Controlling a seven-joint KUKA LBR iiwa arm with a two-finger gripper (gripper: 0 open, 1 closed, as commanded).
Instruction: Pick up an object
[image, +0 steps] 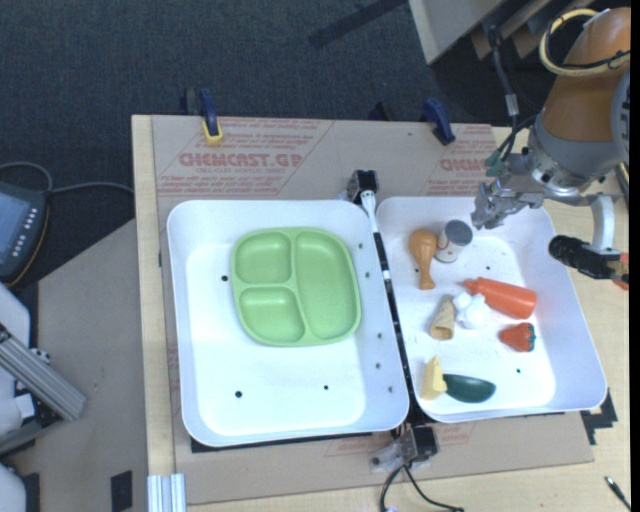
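My gripper (487, 213) hangs over the far edge of the right bin (570, 330), just right of a small grey can (458, 236). Nothing shows between its fingers. In that bin lie a tan chicken drumstick (424, 254), an orange carrot (503, 295), a white piece (470, 308), an ice-cream cone (443, 318), a red pepper (517, 337), a yellow wedge (433, 378) and a dark green cucumber (468, 388).
The left bin (200, 340) holds a green divided plate (296, 286). Blue clamps (210, 112) grip the board's far edge. A raised rim (385, 290) separates the two bins.
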